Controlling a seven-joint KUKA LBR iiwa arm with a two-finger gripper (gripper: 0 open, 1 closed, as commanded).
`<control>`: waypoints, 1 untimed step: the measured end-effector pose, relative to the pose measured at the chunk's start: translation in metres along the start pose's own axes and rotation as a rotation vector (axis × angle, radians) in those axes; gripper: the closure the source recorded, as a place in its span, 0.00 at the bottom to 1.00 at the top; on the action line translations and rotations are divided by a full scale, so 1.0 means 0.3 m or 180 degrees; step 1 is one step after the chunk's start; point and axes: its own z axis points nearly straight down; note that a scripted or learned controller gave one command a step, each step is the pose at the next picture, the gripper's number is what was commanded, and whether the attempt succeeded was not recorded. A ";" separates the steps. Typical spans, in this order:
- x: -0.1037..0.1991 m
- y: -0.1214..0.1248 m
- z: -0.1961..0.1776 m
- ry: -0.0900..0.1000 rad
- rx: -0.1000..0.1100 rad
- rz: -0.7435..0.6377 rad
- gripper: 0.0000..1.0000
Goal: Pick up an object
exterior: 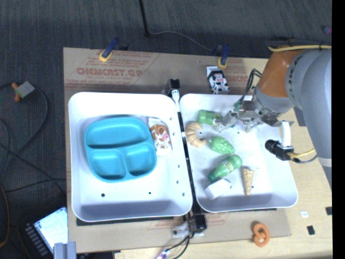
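My gripper [239, 122] hangs low over the back of the right bin [280, 190], open, with nothing seen between its fingers. Just left of it lies a green cylinder-like toy [207, 116], close to one fingertip [222, 124]. A tan ring-shaped pastry toy [194, 134] sits by the bin's left wall. In the bin's middle are a bumpy green toy [221, 144] and a green bottle-shaped toy [225, 167]. Near the front lie an ice-cream cone toy [247, 180] and a white block [218, 188].
The left bin [81, 198] holds a blue divided tray [119, 147] and a small printed packet [160, 136]. A black cable connector [277, 148] hangs off the wrist over the right bin. An orange pretzel toy [261, 233] and a cow-patterned item [218, 81] lie outside on the bench.
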 end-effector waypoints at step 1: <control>0.177 -0.013 0.034 0.0009 0.0002 0.0002 0.00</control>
